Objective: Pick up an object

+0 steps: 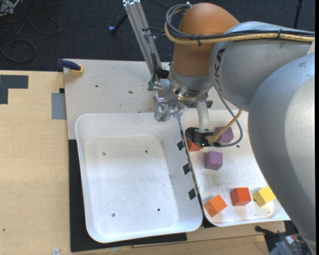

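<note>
The blocks to pick from all lie in the right bin (235, 175). I count six pieces there. Two are purple: a purple cube (213, 160) near the bin's middle, and a second purple block (227, 135) just off it toward 1 o'clock, partly under the arm's hardware. Along the bin's 6 o'clock end sit an orange block (216, 204), a red block (240, 196) and a yellow block (264, 196), one of each, in a row and close together. A sixth, red-orange piece (192, 146) peeks out at the bin's 10 o'clock side, mostly covered, so I cannot tell its shape.

The gripper (164, 109) hangs well apart from those blocks, over the far rim of the left bin (127, 179), at that bin's 1 o'clock corner. Whether it is open or closed I cannot tell from here; no block can be seen in it.

Three small black tabs (186, 169) line the edge where the two bins meet. On the worktop (111, 89), out at 11 o'clock from the left bin, lies one blue-and-yellow clamp (69, 65).
</note>
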Controlling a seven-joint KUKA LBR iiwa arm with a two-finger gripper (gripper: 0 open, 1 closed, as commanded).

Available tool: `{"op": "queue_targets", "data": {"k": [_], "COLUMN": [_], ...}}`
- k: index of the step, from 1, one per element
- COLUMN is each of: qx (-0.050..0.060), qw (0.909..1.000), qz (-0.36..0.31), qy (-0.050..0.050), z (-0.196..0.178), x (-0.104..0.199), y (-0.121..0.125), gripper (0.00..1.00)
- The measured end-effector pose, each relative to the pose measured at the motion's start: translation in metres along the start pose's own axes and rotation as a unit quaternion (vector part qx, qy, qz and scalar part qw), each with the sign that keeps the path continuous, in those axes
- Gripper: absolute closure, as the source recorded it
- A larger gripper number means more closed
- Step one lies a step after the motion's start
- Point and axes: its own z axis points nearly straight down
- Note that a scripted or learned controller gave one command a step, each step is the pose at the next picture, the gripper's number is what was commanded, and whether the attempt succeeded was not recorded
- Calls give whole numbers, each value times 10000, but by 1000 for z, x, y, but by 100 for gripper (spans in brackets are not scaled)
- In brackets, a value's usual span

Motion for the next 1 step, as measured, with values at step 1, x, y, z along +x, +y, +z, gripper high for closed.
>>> {"op": "queue_targets", "data": {"k": [1], "qx": [-7], "qw": [10000], "qz": [-8], "qy": [-11], "z": [-2], "x": [-1], "y": [0], "gripper": [0]}}
